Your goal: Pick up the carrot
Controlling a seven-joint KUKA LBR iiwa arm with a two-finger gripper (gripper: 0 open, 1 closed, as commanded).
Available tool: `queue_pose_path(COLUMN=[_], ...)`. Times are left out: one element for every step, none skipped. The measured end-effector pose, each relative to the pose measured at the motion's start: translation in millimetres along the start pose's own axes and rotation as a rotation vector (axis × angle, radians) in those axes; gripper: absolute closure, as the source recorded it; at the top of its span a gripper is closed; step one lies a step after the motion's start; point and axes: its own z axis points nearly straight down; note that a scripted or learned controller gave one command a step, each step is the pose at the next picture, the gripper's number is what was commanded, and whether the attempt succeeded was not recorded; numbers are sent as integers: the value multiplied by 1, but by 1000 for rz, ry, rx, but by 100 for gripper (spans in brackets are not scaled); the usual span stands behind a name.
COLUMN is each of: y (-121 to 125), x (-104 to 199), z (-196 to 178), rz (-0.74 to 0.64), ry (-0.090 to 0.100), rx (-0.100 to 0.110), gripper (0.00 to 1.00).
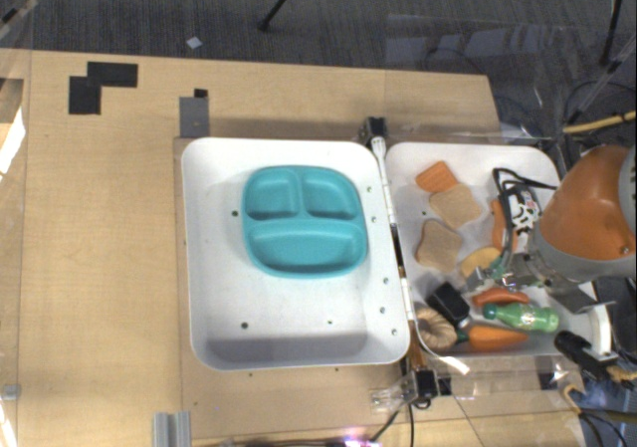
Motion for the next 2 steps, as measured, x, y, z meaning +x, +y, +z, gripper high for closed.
queue_pose_path(y=[117,53], x=[15,-1], z=[3,1], rz=[173,-14], ry=[6,5], rx=[4,6], gripper=[0,0])
